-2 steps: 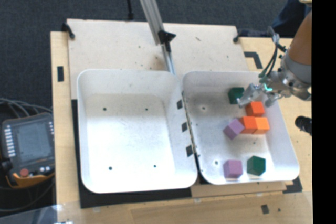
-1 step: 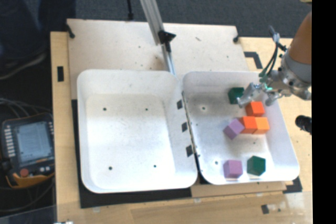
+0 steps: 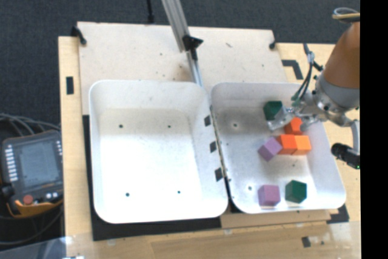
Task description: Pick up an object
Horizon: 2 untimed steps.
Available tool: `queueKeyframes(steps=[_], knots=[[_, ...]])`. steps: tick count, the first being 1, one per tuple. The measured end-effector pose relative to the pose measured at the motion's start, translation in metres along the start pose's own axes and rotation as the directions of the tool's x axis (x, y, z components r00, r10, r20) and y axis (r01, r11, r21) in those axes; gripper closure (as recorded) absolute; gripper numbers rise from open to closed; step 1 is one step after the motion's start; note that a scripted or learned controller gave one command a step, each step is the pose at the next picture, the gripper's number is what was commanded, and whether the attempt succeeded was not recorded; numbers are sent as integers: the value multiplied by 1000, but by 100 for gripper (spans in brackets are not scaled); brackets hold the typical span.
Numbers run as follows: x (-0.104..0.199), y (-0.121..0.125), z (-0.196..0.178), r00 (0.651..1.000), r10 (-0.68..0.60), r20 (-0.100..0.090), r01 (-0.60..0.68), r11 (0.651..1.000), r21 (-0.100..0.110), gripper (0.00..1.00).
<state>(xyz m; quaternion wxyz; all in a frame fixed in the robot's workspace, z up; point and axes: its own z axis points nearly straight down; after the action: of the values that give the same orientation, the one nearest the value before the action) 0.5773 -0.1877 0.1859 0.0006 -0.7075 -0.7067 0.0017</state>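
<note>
The claw is down low in the right bin, reaching in from the right. It sits right by a little pile of blocks, and I cannot tell whether it is released or clenched, or whether it has anything.

The best thing to grab looks like the small orange block, which is touching the claw. To do it well, the claw should come straight down over that one block, squeeze it on two flat sides, and lift slowly.

The tricky part is the crowd. A bigger orange block sits just below the small orange block, touching it. A purple block leans against that one, down and to the left of the small orange block. A dark green block is just up and to the left of it. A finger could bump any of these and push the pile away.

Well below the small orange block, near the front wall of the bin, sit another purple block and another green block, side by side. They are out of the way.

The left bin is far to the left of the small orange block.
</note>
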Motion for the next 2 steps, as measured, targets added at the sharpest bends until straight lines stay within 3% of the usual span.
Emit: queueKeyframes(steps=[1,2], knots=[[-9,-3,45,1000,0,0,0,1000,0,0],[-9,-1,66,1000,-3,0,3,1000,-9,0]])
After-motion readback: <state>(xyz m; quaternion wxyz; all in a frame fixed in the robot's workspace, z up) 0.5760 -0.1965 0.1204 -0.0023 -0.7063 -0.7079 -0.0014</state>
